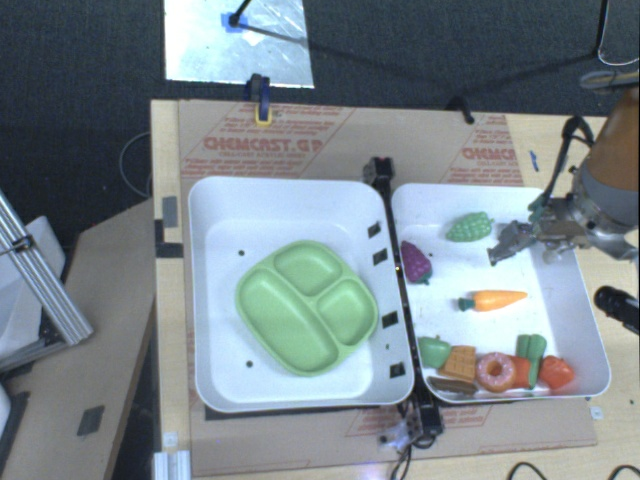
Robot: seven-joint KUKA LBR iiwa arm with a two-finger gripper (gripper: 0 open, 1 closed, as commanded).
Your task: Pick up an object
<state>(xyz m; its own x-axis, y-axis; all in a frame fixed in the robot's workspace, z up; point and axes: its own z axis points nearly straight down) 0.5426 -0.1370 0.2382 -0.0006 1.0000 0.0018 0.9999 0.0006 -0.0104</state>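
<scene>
The gripper (pixel 515 240) hovers spread and empty over the right bin (pixel 585 313), just above the toy carrot (pixel 497 300), so the pick remains undone.

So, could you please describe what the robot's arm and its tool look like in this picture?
The arm comes in from the right: a rounded grey body with a broad orange band above the wrist. A thin dark cable loops along its left side. The tool at its end is dark grey metal, angular, tapering to slim fingers. No markings are legible.
</scene>
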